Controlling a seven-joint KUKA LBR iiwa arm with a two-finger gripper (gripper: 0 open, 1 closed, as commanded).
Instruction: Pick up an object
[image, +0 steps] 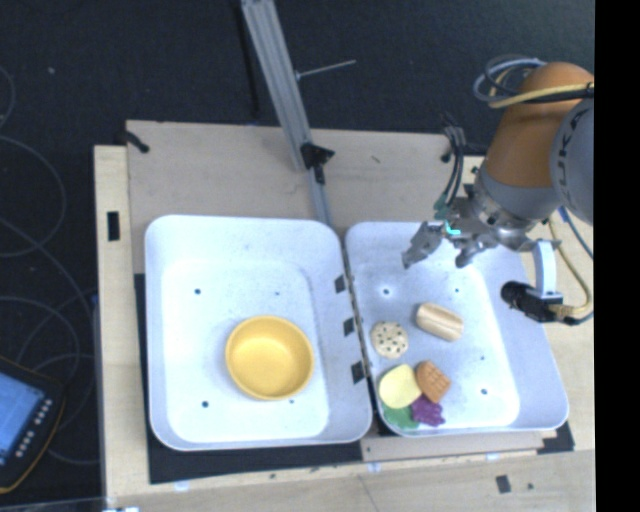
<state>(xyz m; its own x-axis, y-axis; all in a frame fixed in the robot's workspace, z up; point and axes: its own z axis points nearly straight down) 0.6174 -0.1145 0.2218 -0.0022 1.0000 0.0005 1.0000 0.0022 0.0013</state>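
Closest to the front of my right bin (520, 400) sit a purple toy (430, 411), a yellow-green piece (398, 386) and an orange waffle-like piece (433, 379), all bunched together. A bit farther back lie a spotted cookie (389, 339) and a tan roll (439, 321), and a yellow bowl (268, 357) rests in the left bin (180, 260). Farthest back, my gripper (440, 250) hangs over the right bin with its fingers spread apart and nothing between them.

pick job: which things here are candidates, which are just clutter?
In play:
claw, above the right bin
bread roll
cookie
yellow piece
orange waffle piece
purple grapes
yellow bowl in the left bin

Lying about:
metal pole
tablet
cables
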